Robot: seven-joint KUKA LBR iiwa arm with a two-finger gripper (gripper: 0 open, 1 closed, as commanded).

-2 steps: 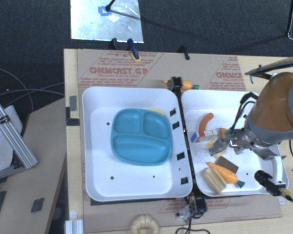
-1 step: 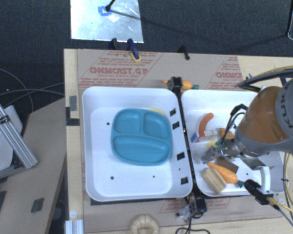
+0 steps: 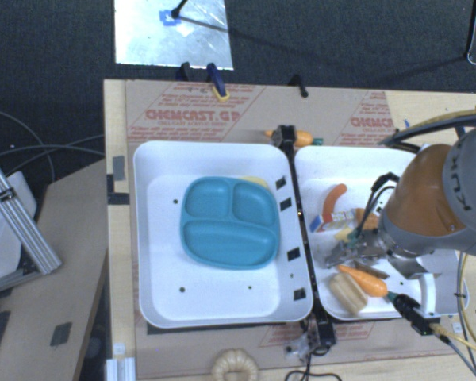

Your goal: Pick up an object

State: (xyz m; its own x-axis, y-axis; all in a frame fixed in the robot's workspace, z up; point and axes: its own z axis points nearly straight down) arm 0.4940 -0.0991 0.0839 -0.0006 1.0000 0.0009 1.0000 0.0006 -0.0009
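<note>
Reaching in from the frame's right, my gripper [image 3: 351,248] sits low in the right bin [image 3: 397,159], just above the carrot [image 3: 365,281] and bread roll [image 3: 347,293] at lower right; whether it pinches anything, I cannot tell. The blue tray [image 3: 228,221] fills the left bin [image 3: 159,236].

Grey arm [image 3: 468,189] with broad orange band [image 3: 420,193], black cables, dark metal end effector [image 3: 351,248].

Teal-blue divided plate [image 3: 226,222], white bins [image 3: 155,236], orange carrot [image 3: 363,280], tan bread roll [image 3: 348,294].
</note>
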